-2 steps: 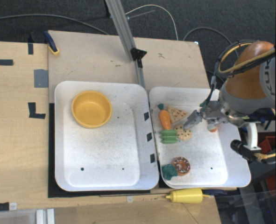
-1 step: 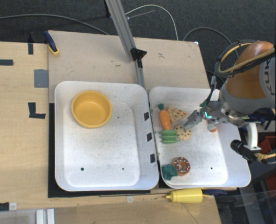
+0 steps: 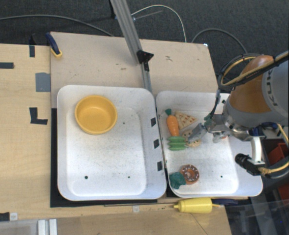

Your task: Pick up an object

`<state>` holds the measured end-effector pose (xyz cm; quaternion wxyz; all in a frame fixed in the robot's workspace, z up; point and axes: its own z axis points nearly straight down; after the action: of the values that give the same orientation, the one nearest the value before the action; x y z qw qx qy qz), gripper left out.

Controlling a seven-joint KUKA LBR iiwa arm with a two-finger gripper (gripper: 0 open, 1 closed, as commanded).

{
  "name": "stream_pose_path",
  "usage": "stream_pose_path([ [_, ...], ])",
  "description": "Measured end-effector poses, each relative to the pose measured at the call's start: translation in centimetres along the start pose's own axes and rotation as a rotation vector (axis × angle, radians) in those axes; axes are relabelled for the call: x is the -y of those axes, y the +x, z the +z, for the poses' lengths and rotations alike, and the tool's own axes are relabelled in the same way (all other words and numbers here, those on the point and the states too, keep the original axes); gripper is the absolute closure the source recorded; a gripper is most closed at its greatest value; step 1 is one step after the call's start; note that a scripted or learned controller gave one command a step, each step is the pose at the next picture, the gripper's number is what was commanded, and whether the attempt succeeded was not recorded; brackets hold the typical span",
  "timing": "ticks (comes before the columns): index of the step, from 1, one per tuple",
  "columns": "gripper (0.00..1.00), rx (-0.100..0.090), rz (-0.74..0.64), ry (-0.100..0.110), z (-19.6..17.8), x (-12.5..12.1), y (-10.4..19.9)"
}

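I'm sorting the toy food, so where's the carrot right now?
The carrot lies in the right bin, near its upper left corner, beside the waffle piece and just above the green toy.

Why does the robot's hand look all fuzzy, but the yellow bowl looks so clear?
In the camera view the end effector is smeared, likely motion blur, so its fingers cannot be made out; the yellow bowl and carrot look sharp under soft, even light, with faint shadows and no strong glare on the white bins.
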<state>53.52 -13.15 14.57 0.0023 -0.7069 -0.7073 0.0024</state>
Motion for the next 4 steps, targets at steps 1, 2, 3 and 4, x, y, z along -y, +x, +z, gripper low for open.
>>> stream_pose_path([
  [1, 0.00, -0.001, 0.000, 0.001, 5.4, 0.2, 0.1],
  [2, 1.00, -0.001, -0.002, -0.002, 4.1, 0.0, 0.1],
  [3, 1.00, 0.000, -0.002, -0.010, -1.5, 0.0, 1.2],
  [4, 1.00, 0.001, 0.000, -0.010, -7.2, -0.3, 0.3],
])
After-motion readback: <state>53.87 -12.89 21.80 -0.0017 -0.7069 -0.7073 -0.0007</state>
